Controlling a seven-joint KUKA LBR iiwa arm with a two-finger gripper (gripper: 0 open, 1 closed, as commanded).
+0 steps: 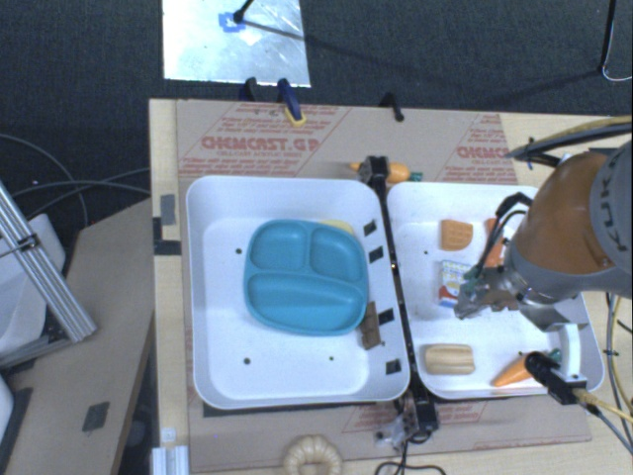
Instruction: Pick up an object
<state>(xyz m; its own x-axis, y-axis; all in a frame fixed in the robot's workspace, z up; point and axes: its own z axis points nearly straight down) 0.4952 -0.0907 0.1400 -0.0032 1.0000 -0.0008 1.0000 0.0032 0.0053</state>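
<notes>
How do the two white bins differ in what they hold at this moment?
The left bin holds one large blue divided plate; the right bin holds several small items: an orange wedge, a tan bread roll and a carrot. The pincer sits over the right bin, while the left bin has no arm above it. Both are shallow, white and side by side.

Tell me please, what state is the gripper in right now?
Gripper: low in the right bin, beside a small packet; open or closed cannot be told.
</notes>
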